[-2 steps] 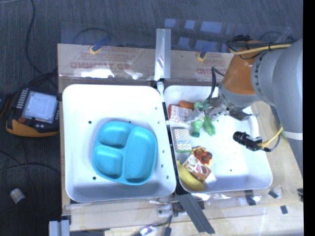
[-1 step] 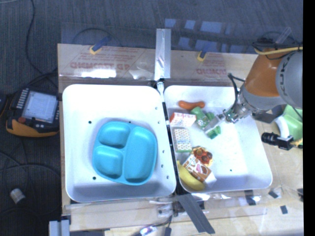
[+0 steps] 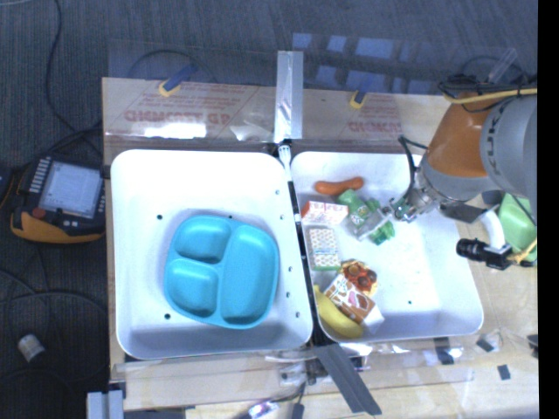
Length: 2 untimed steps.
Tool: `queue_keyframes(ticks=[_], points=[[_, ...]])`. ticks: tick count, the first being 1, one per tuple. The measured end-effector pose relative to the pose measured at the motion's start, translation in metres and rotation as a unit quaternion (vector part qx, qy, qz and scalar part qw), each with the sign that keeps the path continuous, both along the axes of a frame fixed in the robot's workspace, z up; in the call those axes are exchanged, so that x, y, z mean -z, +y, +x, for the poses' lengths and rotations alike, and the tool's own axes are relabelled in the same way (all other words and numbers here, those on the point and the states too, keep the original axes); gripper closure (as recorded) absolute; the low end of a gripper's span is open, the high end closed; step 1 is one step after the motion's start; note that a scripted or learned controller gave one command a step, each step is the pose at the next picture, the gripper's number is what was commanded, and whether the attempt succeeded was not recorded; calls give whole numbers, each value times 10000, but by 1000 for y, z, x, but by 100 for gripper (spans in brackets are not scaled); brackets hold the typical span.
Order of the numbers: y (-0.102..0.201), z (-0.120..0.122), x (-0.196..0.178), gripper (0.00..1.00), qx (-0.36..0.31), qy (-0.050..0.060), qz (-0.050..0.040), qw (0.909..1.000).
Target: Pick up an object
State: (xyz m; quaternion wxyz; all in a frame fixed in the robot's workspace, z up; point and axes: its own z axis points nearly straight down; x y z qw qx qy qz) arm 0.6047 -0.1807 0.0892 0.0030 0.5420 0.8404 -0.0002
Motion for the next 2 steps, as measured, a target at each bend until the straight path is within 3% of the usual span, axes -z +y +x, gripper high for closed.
queue_keyframes(ticks=[1,2], points=[[-30,-42,-1,0,211,-33,5,9998],[38,13,-92,0,477,16,14,9989]])
